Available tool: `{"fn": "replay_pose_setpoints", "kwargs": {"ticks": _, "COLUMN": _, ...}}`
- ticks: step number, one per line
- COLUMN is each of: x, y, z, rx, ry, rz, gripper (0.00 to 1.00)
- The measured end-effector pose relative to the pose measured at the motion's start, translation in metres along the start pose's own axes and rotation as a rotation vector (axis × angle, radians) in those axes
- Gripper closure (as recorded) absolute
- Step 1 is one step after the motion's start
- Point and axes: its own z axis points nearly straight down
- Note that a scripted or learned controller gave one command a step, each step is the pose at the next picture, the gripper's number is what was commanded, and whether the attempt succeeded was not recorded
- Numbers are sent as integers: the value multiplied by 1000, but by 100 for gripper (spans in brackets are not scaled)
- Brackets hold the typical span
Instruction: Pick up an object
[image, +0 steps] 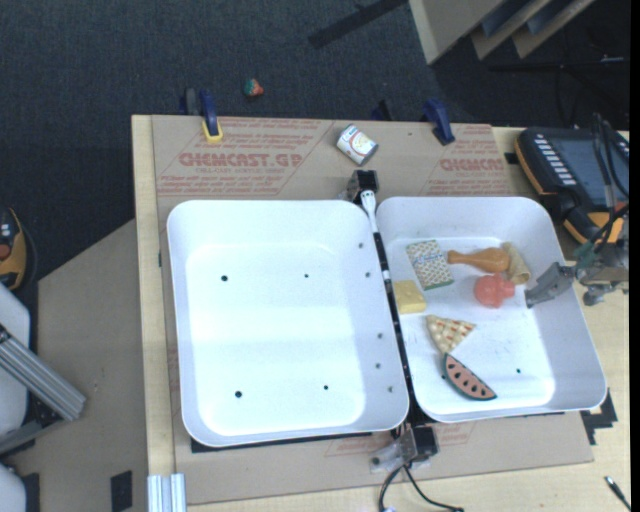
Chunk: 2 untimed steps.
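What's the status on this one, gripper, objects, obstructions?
Gripper at right bin's right rim, holding nothing. Pink ball nearest, untouched. Drumstick beside it.

Inspector: Bins?
Clerk: Two white bins (270, 415) (560, 385).
Inspector: Contents, right of frame?
Clerk: One watermelon slice (468, 378), one pizza wedge (449, 331), one cheese block (408, 296), one patterned card (430, 264), one drumstick (480, 260), one pink ball (493, 290), possibly a fruit.
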Motion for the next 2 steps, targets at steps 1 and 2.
{"fn": "replay_pose_setpoints", "kwargs": {"ticks": 1, "x": 87, "y": 26, "z": 69, "rx": 7, "ry": 6, "rz": -8, "gripper": 0}}
{"fn": "replay_pose_setpoints", "kwargs": {"ticks": 2, "x": 103, "y": 18, "z": 149, "rx": -2, "ry": -3, "rz": 1, "gripper": 0}}
